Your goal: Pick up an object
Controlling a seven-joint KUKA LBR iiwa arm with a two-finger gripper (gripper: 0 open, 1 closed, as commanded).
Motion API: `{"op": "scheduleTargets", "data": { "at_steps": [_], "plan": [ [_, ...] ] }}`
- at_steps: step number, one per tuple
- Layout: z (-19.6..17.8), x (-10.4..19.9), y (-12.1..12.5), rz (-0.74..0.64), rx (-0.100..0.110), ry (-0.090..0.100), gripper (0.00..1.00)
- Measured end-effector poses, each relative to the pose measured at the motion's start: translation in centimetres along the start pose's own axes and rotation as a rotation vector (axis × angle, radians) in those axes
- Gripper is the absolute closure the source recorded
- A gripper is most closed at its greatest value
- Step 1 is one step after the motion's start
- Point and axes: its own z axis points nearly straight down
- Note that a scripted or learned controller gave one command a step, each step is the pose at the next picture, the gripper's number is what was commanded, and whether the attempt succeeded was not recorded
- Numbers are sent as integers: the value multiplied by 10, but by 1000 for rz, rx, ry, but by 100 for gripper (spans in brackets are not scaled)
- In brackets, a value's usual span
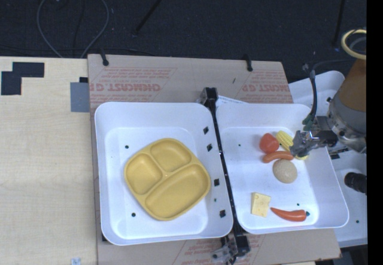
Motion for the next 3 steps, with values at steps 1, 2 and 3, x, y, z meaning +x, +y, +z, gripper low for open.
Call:
{"op": "scheduleTargets", "data": {
  "at_steps": [1,2,3],
  "plan": [
    [-2,59,19,0,-1,-1,100],
    [12,109,26,2,3,-1,100],
    [19,153,50,2,0,-2,100]
  ]
}}
